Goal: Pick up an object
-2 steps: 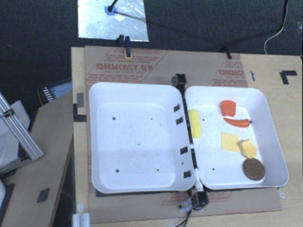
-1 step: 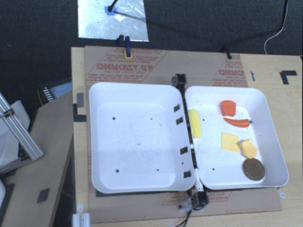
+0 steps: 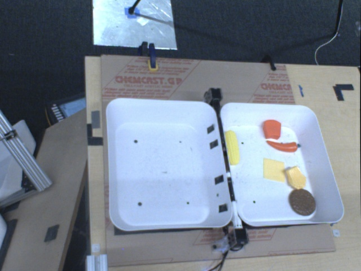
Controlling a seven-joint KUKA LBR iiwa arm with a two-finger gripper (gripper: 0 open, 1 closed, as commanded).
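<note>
You had a yellow plastic corn cob (image 3: 232, 147), a red toy chilli (image 3: 282, 146) and a round brown biscuit (image 3: 302, 201) in one shallow white bin (image 3: 330, 168); the claw's state could not be told.

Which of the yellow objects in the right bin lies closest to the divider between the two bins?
The corn cob, long and upright along the right bin's left wall.

Right bin (image 3: 324, 151) holds corn cob (image 3: 232, 147); brown disc (image 3: 302, 202) near front.
</note>
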